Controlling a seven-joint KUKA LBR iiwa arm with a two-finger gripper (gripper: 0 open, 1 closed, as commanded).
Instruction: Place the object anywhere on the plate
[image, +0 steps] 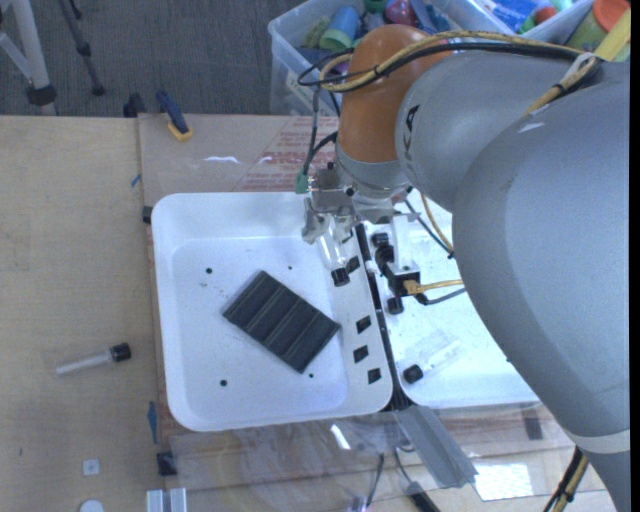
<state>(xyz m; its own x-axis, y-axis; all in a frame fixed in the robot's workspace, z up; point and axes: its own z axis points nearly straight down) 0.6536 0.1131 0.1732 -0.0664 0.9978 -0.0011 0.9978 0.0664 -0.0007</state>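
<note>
A dark ribbed rectangular plate (280, 320) lies flat and turned at an angle in the middle of the left white bin (175, 300). In the right bin (470, 385) a small clear tube with a black cap (430, 358) lies near the front left corner, apart from the plate. My gripper (330, 232) hangs over the wall between the two bins, towards the back, above and to the right of the plate. Nothing shows in it. The bulk of the grey arm hides most of the right bin.
Several small black clips (362, 340) sit along the left bin's right wall. A second clear tube with a black cap (92, 360) lies on the bench left of the bins. A blue clamp (177, 120) and a tub of toys (340, 35) stand behind.
</note>
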